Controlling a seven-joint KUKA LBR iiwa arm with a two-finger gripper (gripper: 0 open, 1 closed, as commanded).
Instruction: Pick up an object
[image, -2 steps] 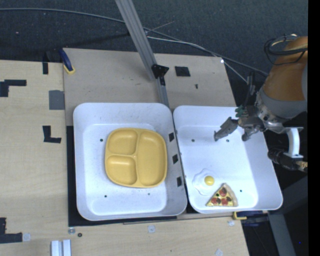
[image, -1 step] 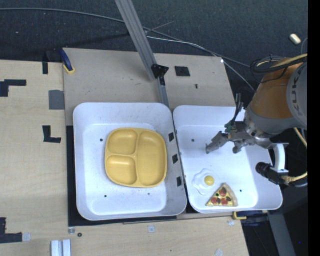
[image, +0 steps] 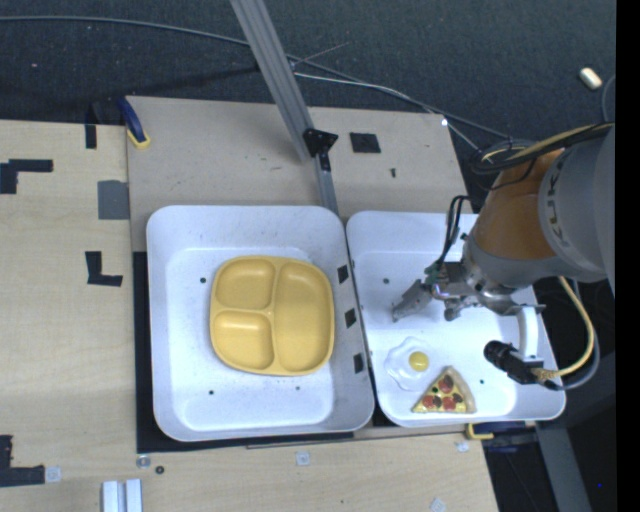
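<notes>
Your pincer (image: 428, 299) hangs over the right white plastic bin (image: 395, 245), fingers spread apart with nothing between them, well above the fried-egg toy (image: 409, 361).

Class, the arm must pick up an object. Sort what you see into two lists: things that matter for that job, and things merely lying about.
Matter for the job:
hand
fried egg
pizza slice
right bin

Lying about:
yellow divided plate
left bin
</notes>
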